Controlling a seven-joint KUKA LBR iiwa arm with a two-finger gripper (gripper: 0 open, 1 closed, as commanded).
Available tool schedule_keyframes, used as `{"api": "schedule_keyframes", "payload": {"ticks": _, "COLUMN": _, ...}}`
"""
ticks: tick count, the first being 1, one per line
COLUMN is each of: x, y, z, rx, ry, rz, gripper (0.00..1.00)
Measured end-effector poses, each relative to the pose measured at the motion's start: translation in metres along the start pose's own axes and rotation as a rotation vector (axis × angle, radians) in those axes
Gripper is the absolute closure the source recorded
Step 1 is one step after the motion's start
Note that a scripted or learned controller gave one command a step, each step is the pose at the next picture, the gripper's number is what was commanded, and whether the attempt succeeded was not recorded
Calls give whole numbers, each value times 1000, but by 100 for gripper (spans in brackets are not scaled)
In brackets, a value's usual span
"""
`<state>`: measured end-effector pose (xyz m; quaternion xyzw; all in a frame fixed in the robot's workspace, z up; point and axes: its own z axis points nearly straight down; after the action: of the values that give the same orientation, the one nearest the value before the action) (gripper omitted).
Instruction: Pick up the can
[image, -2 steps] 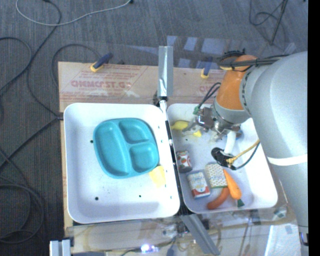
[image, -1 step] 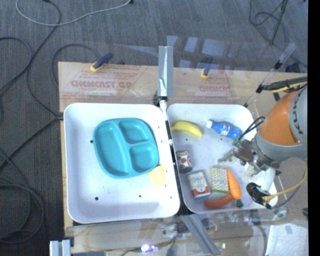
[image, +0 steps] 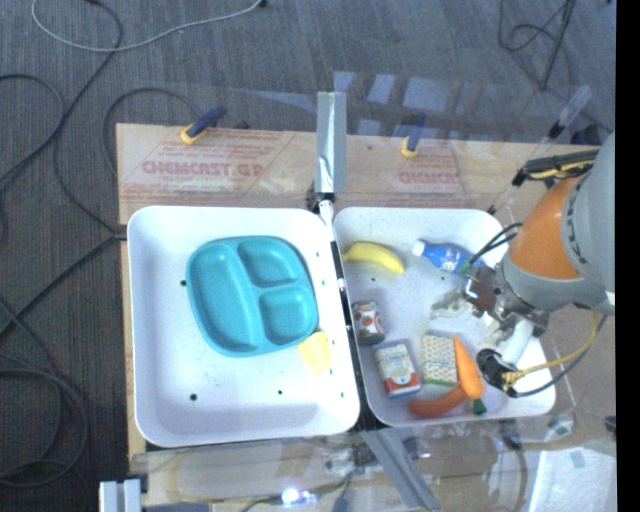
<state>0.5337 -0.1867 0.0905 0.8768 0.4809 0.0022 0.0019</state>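
Can (image: 367, 321) is sitting in the right bin (image: 400, 222), near its left wall, below the banana (image: 374, 257) and just above the small carton (image: 398, 368). Arm (image: 560, 245) is hanging over the bin's right side, well apart from it. Gripper (image: 487, 297) state: can't tell.

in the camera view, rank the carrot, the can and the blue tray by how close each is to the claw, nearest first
1. Carrot: right bin, just below-left of the claw.
2. Can: right bin, by its left wall.
3. Blue tray: left bin, farthest.
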Motion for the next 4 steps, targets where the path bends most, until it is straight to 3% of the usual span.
{"api": "schedule_keyframes", "payload": {"ticks": 1, "x": 65, "y": -8, "z": 0, "rx": -7, "ry": -1, "rz": 248, "gripper": 0}}
{"api": "schedule_keyframes", "payload": {"ticks": 2, "x": 106, "y": 41, "z": -2, "rx": 7, "ry": -9, "rz": 237, "gripper": 0}}
{"api": "schedule_keyframes", "payload": {"ticks": 3, "x": 19, "y": -7, "z": -46, "rx": 9, "ry": -8, "rz": 331, "gripper": 0}}
{"api": "schedule_keyframes", "payload": {"ticks": 4, "x": 20, "y": -8, "z": -53, "rx": 12, "ry": -11, "rz": 330, "gripper": 100}}
